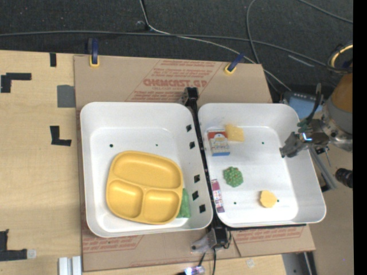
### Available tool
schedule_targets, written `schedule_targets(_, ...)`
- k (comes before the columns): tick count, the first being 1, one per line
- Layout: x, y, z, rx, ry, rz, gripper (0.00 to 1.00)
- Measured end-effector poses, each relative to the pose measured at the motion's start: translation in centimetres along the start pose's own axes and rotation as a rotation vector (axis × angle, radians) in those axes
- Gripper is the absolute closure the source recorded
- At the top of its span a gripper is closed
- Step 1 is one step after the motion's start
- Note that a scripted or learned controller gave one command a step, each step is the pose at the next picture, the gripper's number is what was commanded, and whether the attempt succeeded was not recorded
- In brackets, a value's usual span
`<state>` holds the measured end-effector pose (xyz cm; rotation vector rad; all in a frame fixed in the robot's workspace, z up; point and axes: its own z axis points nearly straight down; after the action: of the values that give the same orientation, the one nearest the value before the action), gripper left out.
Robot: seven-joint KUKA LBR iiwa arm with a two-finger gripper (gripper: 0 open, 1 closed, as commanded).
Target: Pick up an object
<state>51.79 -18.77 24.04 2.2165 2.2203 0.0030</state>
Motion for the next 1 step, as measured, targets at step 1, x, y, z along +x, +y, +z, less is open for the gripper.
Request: schedule_targets(1, 5.01, 0.34, 1.23, 0.006, 0.003, -0.003, 1.00)
